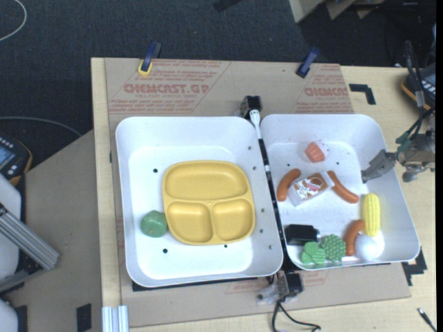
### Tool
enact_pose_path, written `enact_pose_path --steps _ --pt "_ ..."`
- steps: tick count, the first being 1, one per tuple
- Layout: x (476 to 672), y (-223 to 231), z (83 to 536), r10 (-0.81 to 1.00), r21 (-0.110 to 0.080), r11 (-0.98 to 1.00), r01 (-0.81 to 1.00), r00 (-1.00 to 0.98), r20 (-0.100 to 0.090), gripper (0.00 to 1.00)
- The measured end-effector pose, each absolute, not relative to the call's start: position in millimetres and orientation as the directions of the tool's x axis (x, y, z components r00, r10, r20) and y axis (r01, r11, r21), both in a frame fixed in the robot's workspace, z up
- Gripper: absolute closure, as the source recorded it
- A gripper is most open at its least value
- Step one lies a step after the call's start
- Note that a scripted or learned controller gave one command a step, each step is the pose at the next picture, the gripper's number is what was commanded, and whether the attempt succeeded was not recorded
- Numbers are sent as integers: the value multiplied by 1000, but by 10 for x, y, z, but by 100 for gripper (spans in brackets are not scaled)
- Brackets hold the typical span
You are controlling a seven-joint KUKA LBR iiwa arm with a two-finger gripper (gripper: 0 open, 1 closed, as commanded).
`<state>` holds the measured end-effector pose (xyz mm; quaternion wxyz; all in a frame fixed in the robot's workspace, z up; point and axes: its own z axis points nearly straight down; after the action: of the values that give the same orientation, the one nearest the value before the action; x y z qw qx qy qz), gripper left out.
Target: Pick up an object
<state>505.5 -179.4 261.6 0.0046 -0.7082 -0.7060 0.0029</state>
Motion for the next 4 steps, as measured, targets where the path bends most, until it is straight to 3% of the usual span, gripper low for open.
enact_pose_path --steps 1,3,4 --pt "5076 -1791 2670 1000 0 0 1000 0 0 0" --pt "5051 -1773 1603 1000 -8 0 1000 1 3 0" --pt "5134 -1770 1112 1000 -7 0 1000 0 4 0"
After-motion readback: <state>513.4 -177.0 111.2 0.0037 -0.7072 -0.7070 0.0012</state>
